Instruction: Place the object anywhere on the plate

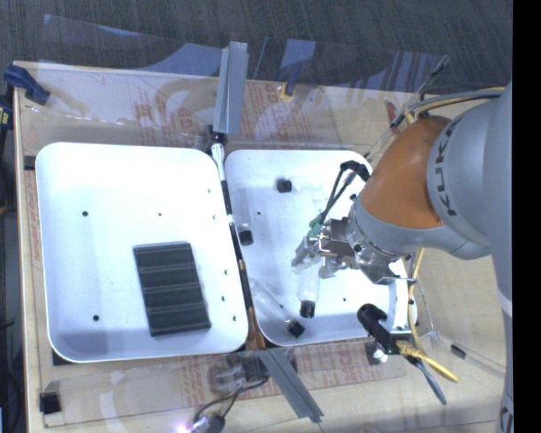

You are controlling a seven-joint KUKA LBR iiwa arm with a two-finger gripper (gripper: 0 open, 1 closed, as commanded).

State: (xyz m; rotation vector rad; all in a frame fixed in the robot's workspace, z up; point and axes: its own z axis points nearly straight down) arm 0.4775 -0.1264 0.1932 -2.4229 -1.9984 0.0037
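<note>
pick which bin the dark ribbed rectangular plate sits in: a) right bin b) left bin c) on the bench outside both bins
b, the dark ribbed plate lies flat on the floor of the left bin, toward its lower middle, while the arm works over the right bin.

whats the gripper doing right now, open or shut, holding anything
Gripper: over the right bin; whether it is open or shut, or holding anything, cannot be told from this view.

Smooth, glossy white plastic is seen in both bins [72,174]. Inside the left bin, a matt dark-grey ribbed plate [170,288] is shown, seemingly plastic.
</note>
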